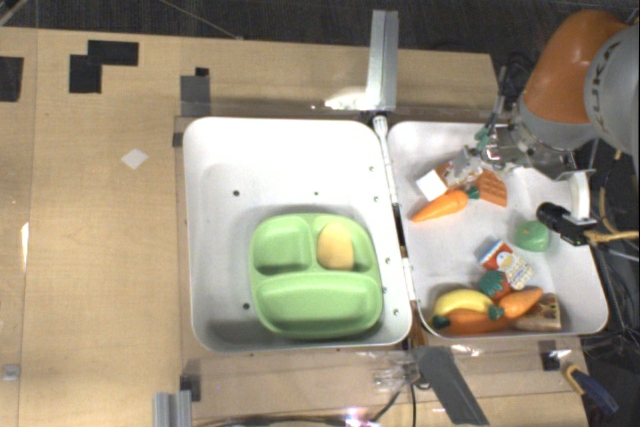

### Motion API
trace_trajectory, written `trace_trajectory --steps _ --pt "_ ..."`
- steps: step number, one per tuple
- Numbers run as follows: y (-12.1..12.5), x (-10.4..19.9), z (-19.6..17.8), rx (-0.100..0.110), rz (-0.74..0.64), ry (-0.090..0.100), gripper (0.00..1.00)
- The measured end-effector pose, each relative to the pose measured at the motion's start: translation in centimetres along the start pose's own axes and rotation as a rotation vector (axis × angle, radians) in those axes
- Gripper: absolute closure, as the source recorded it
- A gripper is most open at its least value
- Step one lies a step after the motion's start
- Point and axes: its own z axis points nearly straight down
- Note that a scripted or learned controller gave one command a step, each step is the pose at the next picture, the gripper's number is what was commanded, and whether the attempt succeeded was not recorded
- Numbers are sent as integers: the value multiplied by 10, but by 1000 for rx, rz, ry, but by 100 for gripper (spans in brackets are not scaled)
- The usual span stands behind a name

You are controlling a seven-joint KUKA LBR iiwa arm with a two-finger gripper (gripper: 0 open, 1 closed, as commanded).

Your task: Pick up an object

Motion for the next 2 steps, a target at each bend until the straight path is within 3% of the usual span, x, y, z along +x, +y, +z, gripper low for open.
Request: trace_trajectory --steps 2 --pt "-7 2 2 -17 90 -6 0"
